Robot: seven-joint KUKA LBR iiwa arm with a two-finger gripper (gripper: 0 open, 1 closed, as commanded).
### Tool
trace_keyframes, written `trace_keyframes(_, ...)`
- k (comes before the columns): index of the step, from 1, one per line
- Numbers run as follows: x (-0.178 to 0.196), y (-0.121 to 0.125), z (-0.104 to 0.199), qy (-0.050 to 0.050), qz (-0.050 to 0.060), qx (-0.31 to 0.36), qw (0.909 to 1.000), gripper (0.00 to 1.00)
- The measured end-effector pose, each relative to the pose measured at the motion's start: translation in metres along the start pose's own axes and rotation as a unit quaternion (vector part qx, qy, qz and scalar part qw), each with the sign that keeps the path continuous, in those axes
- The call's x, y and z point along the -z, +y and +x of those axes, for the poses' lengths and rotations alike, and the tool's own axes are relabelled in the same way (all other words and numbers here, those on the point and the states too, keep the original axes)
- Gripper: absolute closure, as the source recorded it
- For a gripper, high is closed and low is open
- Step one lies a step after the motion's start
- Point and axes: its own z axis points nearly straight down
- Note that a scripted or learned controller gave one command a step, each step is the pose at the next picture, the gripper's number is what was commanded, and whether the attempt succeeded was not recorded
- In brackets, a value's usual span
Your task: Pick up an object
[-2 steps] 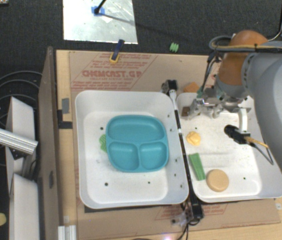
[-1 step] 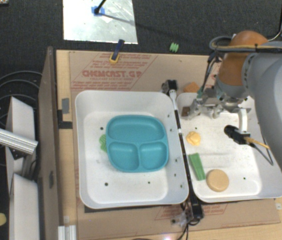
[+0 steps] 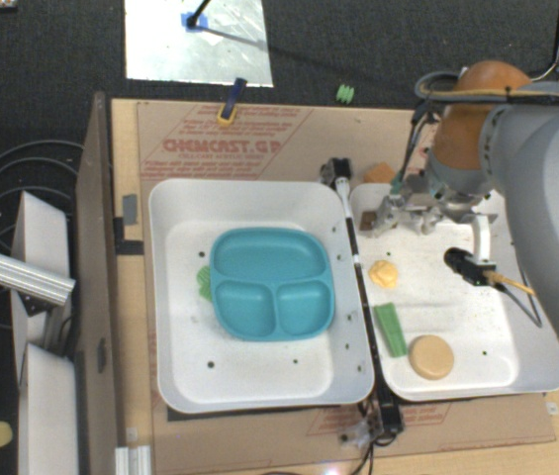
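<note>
the gripper (image 3: 423,213) hangs over the back of the right bin (image 3: 531,364) — whether its jaws are spread or closed cannot be told, and nothing shows between them. below it lie a small yellow piece (image 3: 384,273), a green stick (image 3: 391,329) and a tan round disc (image 3: 431,356) — all apart from it.

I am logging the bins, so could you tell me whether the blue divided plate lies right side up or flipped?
Right side up: the blue divided plate shows its three recessed compartments facing the camera.
</note>
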Motion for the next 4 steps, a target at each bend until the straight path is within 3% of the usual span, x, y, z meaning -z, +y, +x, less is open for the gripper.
trace_keyframes(4, 0.0003, 0.0003, -0.0007, 0.002, 0.0, 0.0, 1.0, 0.0)
